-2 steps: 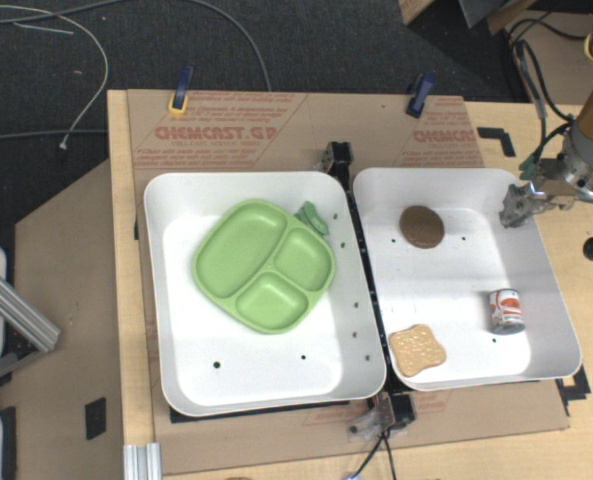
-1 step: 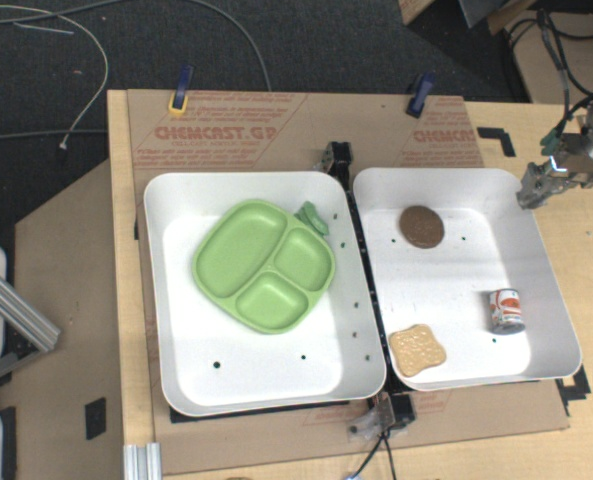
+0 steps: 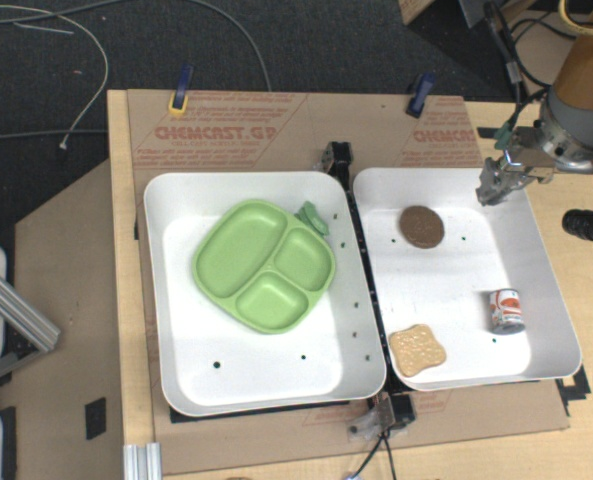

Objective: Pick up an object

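The right bin holds a round brown cookie-like disc at its back, a small red and white can lying near its right wall, and a tan cracker-shaped piece at its front left corner. My gripper hangs over the bin's back right corner, to the right of the brown disc and apart from it. Nothing shows between its fingers. In the left bin lies a green divided plate with a small green item at its back right edge.
Both bins rest on a cardboard sheet held by blue clamps at the back. A black bracket sits between the bins. Cables run over the dark floor at the back left.
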Tool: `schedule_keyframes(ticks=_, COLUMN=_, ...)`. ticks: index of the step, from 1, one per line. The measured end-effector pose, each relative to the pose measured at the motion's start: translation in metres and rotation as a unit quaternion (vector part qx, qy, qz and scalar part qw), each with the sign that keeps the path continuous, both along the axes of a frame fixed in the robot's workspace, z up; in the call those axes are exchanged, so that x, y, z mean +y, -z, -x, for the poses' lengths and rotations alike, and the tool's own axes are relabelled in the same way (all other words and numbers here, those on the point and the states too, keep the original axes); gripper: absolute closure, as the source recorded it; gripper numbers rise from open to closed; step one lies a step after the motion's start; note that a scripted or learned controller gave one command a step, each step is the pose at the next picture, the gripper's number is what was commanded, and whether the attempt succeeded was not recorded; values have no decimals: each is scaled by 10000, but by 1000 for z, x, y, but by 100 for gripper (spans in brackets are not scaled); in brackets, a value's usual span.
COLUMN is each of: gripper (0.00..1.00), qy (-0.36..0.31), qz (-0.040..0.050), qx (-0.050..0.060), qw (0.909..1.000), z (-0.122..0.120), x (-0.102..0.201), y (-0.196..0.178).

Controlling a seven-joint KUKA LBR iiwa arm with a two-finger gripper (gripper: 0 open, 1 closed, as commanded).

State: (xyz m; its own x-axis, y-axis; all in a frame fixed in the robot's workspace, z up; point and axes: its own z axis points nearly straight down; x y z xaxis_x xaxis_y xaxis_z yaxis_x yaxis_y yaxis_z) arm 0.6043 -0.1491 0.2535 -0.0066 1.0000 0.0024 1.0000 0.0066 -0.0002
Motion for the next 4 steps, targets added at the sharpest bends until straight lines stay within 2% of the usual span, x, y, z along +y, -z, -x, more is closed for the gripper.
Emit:
schedule_keyframes(ticks=3, gripper=100, qy=4, qz=-1, qx=17, qw=10000, z=-14, x=151, y=27)
schedule_keyframes(ticks=4, gripper=100, qy=-2, qz=0, qx=-15, qw=10000, z=-27, x=210, y=20)
